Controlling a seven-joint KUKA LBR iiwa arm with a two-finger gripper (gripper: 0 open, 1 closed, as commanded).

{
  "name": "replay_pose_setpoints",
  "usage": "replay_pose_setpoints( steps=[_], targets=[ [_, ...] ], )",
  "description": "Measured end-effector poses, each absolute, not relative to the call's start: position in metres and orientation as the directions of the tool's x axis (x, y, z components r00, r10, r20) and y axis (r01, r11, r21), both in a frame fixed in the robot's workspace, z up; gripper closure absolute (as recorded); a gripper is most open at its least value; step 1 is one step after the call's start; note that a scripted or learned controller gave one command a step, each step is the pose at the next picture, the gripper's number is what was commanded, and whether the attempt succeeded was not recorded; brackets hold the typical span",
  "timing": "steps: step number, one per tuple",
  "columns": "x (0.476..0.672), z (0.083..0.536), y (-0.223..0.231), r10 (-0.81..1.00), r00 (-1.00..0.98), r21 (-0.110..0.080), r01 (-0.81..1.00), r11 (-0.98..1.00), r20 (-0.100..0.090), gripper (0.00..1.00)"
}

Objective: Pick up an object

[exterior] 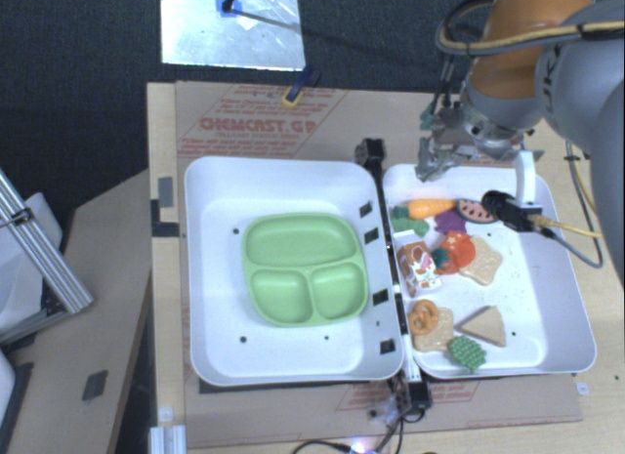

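Toy food items crowd the right-hand bin [566, 330], spread from its upper left down to its lower middle. A carrot [431, 208] lies at the top of the heap, orange with a green end, and just beside it at three o'clock sit a purple piece [451, 220] and a watermelon slice [473, 211]. Below these is a red tomato-like piece [458, 249] touching a pale toast-shaped piece [482, 263] at its four o'clock. A small printed carton [420, 269] stands at eight o'clock from the tomato, close to the bin's left wall. Further toward six o'clock lie a pretzel [424, 316], a tan wedge [484, 325] and a green knobbly piece [466, 351], near one another along the bottom of the bin.

The gripper [431, 165] hangs over the bin's upper left corner, at twelve o'clock from the carrot and apart from it. Nothing sits between its tips, but whether they are spread or closed I cannot tell from this angle. The grey arm with its orange band [527, 13] rises toward one o'clock.

At nine o'clock from the toys, the left bin [210, 247] holds a green divided tray [302, 268] with three compartments. A shiny square sheet [231, 11] lies well apart at the bench's far side, toward eleven o'clock.
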State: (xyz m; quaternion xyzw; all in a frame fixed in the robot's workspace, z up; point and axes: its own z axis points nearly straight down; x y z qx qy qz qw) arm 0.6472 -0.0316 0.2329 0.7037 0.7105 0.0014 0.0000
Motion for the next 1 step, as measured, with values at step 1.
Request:
replay_pose_setpoints(
  steps=[1],
  targets=[
    [0.6497, 0.2148, -0.0235, 1.0, -0.006, 0.001, 1.0, 0.006, 0.0, 1.0]
  ],
)
